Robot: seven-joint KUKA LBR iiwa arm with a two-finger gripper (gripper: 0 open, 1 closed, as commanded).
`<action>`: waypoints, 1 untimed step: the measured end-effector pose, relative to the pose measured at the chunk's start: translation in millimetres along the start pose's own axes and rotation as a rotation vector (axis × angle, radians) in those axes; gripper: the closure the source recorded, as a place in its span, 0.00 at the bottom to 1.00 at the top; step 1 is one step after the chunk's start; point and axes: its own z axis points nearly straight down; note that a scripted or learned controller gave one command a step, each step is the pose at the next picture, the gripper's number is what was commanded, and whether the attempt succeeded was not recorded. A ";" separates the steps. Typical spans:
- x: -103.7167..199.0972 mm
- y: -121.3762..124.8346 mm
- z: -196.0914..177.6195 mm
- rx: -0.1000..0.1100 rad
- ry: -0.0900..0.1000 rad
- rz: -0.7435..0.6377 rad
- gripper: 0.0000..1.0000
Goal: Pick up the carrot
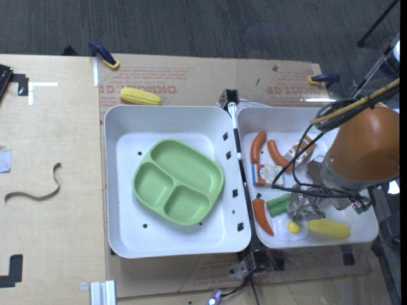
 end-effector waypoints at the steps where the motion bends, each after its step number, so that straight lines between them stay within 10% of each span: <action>1: -2.0 -0.1 -9.3 0.001 -0.004 0.002 1.00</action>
